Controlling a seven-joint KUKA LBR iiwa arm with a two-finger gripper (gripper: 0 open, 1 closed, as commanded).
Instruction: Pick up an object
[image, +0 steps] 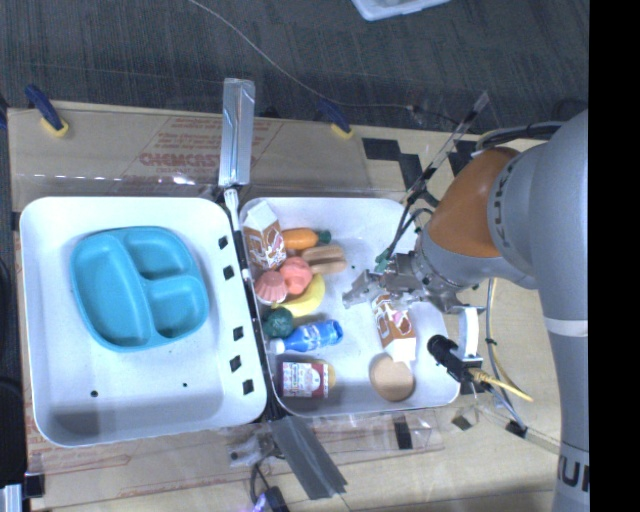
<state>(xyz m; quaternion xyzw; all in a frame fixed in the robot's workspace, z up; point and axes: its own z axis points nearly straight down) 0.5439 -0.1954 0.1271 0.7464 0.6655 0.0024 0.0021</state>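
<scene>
Fingers (368, 290) hover beside small carton (396, 328), gap unclear.

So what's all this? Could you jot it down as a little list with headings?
left bin: holds a blue divided plate
right bin: toy food, including a carrot, hot dog, blue bottle, red jar, round bun
arm: reaches in from the right
gripper: low over the right bin, beside a small carton
</scene>
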